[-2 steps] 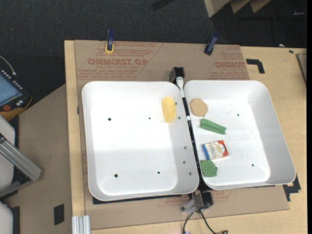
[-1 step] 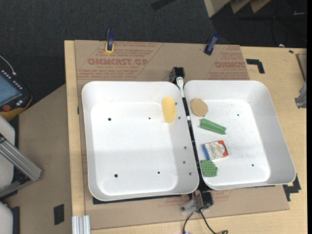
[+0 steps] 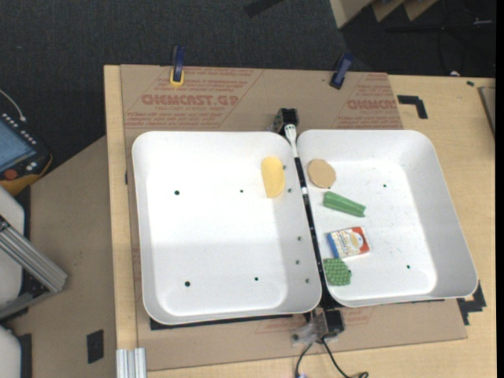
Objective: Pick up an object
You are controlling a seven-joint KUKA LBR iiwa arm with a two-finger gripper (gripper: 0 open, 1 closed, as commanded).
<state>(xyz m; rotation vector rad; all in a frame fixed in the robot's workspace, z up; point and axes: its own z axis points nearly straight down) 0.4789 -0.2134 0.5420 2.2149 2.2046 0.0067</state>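
Since the task names no particular obj., any of the five items in the bins qualifies as a target.

1. Candidates, right bin, all along its left side near the divider:
 - tan round piece, upper left of that bin;
 - green stick, just below it, lying flat and tilted;
 - small packet, red/blue/white, lying flat, center of frame approx.;
 - green textured piece, just below the packet, near the bin's lower-left corner.
2. Candidate, left bin: yellow piece, at its upper right close to the divider, well apart from the rest.

Progress: judged at start, 0 steps done. Every item rests on a bin floor and nothing is lifted. Remaining: approach, descend, close, lift.

Arm pose and gripper jaw state: cannot tell from this view; no item is being held.

Surroundings: both bins sit on a cardboard sheet, fixed at the top of the frame by two blue clamps. The yellow piece looks the easiest pick, w/ free floor on three sides.
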